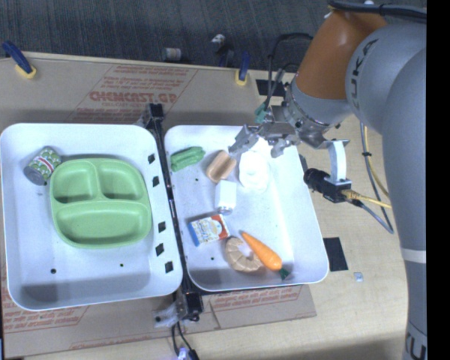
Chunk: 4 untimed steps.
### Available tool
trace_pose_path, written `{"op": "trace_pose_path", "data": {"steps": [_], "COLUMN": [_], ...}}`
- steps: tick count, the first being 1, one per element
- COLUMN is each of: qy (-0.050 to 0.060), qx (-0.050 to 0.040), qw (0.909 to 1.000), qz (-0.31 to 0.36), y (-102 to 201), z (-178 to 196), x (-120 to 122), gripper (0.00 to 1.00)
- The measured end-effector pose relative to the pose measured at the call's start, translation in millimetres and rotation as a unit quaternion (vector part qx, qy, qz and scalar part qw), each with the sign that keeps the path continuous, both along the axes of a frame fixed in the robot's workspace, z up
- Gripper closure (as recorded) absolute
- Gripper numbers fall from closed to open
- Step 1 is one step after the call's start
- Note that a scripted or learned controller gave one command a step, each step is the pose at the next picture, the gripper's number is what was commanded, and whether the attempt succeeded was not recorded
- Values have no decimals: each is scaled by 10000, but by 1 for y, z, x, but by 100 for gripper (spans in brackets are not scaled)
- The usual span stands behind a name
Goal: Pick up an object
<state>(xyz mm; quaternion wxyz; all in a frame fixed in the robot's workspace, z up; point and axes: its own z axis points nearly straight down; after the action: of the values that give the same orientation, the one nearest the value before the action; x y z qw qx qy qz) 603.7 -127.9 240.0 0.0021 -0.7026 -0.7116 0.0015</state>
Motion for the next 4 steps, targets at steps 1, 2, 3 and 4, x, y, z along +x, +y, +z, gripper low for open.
{"op": "trace_pose_path", "data": {"steps": [1,2,3,4], "qy": [-1,0,-9,-4], "qx": [4,3,-5,-9], "qw": [10000,10000,10000,10000], "qz": [15,15,-34,-14], "y": [1,0,4,4], "z": [10,10,-149,-138], "x": [1,0,-46,-45], "gripper": [100,0,0,100]}}
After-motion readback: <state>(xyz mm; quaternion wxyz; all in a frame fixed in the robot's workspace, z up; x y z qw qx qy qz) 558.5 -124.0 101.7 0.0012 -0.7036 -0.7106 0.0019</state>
